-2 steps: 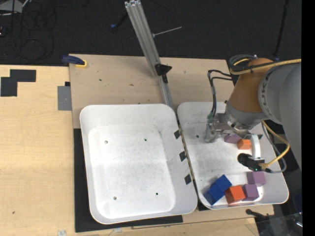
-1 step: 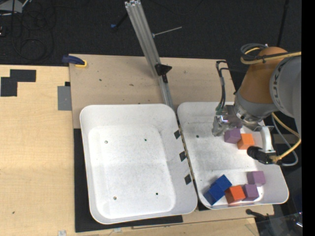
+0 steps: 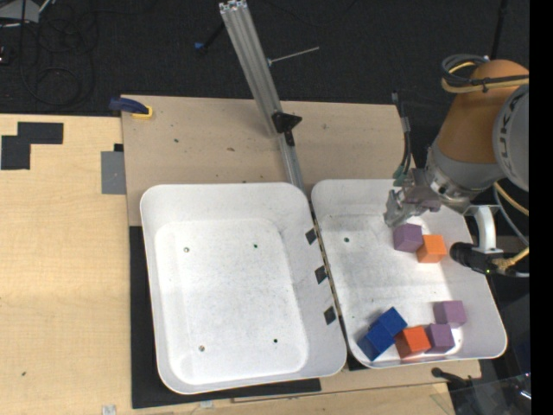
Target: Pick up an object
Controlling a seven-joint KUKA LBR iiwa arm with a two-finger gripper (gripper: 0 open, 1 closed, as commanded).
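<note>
tool point(image 3: 403, 216) just above purple block point(image 3: 408, 236) in right bin point(image 3: 363, 266), grip state unclear

- A robotics lab, set up for pick tests.
- 2 white bins point(image 3: 226, 199) sit side by side on a plywood counter point(image 3: 207, 141).
- An aluminium rail point(image 3: 257, 72) slants up over the counter.
- Loose cables point(image 3: 52, 80) lie on dark flooring behind.
- A grey and orange arm point(image 3: 475, 132) reaches in.

The right white bin point(image 3: 363, 258) contains six blocks: three purple point(image 3: 407, 236), two orange point(image 3: 432, 248), one blue point(image 3: 384, 332).
</note>
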